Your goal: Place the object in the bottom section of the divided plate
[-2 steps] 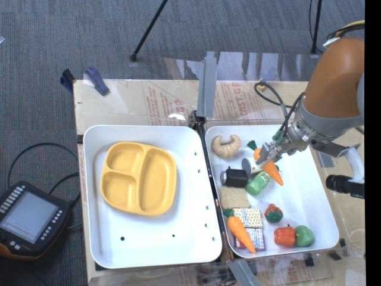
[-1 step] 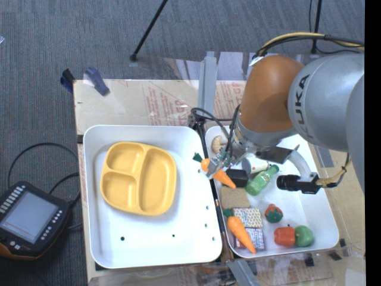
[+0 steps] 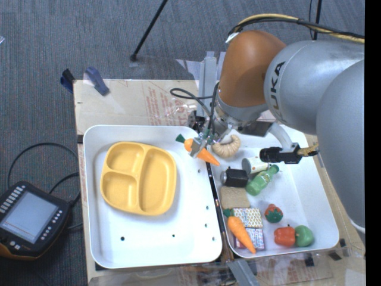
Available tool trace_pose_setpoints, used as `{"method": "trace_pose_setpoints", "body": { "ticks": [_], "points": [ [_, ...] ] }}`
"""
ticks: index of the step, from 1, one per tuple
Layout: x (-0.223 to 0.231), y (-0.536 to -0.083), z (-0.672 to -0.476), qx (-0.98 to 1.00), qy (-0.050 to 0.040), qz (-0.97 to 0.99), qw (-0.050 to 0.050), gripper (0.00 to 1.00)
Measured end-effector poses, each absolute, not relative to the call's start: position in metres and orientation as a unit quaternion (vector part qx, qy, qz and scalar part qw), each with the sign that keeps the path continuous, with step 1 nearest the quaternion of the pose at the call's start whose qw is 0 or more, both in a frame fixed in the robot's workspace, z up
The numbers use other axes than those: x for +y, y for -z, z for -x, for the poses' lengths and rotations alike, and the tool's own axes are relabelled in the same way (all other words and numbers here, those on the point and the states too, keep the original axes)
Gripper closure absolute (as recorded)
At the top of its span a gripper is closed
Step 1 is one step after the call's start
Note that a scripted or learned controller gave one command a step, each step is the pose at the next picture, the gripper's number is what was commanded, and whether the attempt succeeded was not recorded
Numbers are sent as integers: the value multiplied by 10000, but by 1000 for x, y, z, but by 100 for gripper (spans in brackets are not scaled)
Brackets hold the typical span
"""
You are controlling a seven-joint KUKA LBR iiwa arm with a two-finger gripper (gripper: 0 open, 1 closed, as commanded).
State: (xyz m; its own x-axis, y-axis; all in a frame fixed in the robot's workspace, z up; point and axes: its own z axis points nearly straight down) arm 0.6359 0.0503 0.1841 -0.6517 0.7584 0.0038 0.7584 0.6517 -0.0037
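Camera view, gripper: the gripper (image 3: 201, 145) hangs over the seam between the two bins, its fingers closed narrow on a carrot (image 3: 200, 151).
Camera view, carrot: orange with a green top, tilted, held above the right edge of the left bin (image 3: 101, 237); it is near the yellow plate (image 3: 139, 178) but not over it.
Camera view, plate: three sections, lying in the left bin's upper left part; nothing lies in it.
Camera view, risk: the grip looks to sit near the carrot's thick end, so the carrot may swing or slip out on the way across; released early, it would likely land on the bin floor or in the wrong section.
Camera view, right bin (image 3: 324, 219): a second carrot (image 3: 240, 233), a green bottle (image 3: 261, 180), a braided ring (image 3: 228, 146), a tomato (image 3: 273, 213) and peppers.
Camera view, surface: both bins rest on a brown board (image 3: 137, 100).
Camera view, room: grey carpet, a stand leg behind, a handheld screen (image 3: 27, 216) at lower left.
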Motion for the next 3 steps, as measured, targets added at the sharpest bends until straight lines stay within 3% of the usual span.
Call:
{"method": "trace_pose_setpoints", "body": {
  "ticks": [1, 2, 3],
  "points": [
    [115, -171, -616, -9538, -13, 3006, 32, 100],
    [159, -134, -634, -9667, -13, 2558, 33, 100],
    [158, -123, -616, -9779, -13, 2091, 20, 100]
  ]
}}
